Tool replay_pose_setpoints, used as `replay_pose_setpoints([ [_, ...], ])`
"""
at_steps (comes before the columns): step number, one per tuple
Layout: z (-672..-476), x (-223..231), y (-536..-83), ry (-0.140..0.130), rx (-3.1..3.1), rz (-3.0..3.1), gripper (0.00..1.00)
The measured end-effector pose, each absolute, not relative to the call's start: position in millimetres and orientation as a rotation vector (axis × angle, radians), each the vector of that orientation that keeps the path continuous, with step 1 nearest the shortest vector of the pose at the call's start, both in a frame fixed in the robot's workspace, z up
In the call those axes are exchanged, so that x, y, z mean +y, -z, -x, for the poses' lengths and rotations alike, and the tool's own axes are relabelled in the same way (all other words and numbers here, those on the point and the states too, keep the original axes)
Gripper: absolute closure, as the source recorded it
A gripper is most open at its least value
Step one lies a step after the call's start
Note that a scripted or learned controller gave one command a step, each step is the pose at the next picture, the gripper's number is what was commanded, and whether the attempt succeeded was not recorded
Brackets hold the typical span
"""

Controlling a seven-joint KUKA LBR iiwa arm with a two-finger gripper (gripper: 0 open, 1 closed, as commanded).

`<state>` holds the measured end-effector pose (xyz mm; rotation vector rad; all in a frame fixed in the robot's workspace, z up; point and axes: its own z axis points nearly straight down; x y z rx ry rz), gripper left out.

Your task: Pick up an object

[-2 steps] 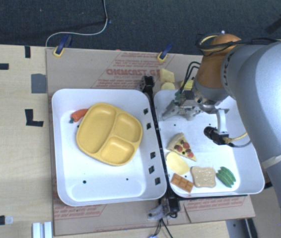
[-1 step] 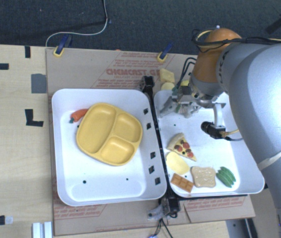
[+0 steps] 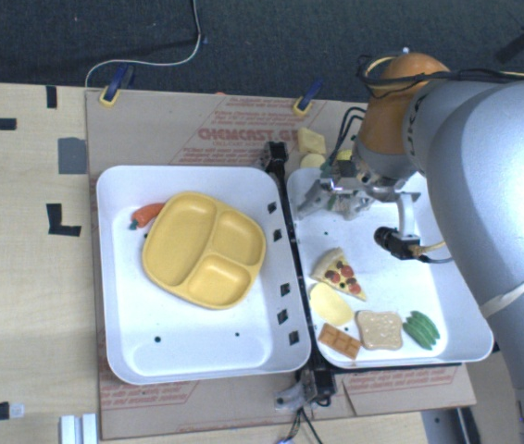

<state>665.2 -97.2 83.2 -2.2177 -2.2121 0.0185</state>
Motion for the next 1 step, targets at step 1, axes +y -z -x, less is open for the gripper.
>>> replay_pose_setpoints([
  [1,-669.3,-147.6,-160.1,0.003,-2.224,2.229,0.0],
])
